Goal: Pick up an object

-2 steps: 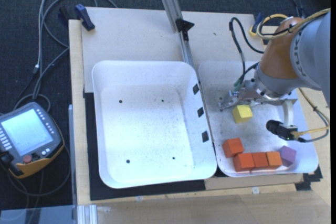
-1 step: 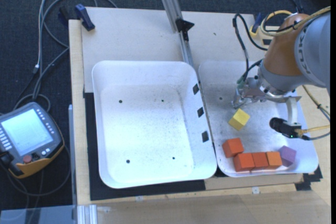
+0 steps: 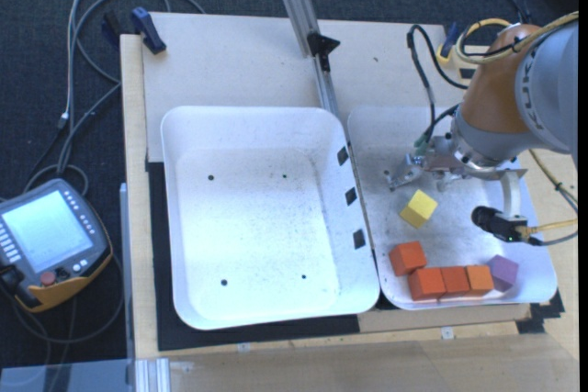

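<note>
Camera view looked down at a slant on a pale wooden bench (image 3: 239,50) carrying two shallow white plastic bins side by side. The larger left bin (image 3: 184,197) filled the middle of the frame, its floor speckled with small dark spots. The right bin (image 3: 386,133) sat against it in the right half of the frame, and all the loose objects lay there. A small yellow cube (image 3: 419,208) rested tilted near the middle of that bin. Toward the lower right of the frame, an orange block (image 3: 407,257) lay just above a row of orange blocks (image 3: 450,281) set touching one another along the bin's near wall, with a small purple block (image 3: 503,271) at the row's right end.

The grey arm with the orange band (image 3: 519,87) came in from the right edge of the frame. Its two-finger metal gripper (image 3: 415,172) hung low over the right bin, just above and slightly left of the yellow cube, with nothing seen between its parts. Whether it stood apart or together could not be told from this angle.

A handheld control pendant with a grey screen (image 3: 46,239) lay at the left edge of the frame, on dark carpet.
</note>
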`<action>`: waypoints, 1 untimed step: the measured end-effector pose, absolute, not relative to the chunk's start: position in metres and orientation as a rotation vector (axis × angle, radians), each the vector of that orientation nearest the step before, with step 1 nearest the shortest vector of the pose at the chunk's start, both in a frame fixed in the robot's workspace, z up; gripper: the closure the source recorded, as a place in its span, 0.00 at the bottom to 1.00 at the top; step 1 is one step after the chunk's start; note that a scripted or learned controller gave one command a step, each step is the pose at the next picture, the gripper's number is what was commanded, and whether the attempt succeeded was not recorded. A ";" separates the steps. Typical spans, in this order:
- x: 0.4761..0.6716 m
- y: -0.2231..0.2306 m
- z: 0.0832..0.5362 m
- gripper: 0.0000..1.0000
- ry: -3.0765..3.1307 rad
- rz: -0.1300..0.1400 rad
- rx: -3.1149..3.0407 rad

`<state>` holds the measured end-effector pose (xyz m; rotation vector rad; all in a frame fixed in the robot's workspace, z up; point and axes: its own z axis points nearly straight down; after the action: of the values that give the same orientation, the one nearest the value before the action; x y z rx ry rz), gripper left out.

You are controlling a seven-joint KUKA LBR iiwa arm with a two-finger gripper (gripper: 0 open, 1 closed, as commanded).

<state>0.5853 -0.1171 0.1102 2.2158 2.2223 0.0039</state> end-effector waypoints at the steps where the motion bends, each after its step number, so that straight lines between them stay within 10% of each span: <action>1: 0.548 -0.080 0.099 0.00 2.229 -0.002 2.223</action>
<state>0.5484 -0.0802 0.0987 2.2235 2.2289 -0.0024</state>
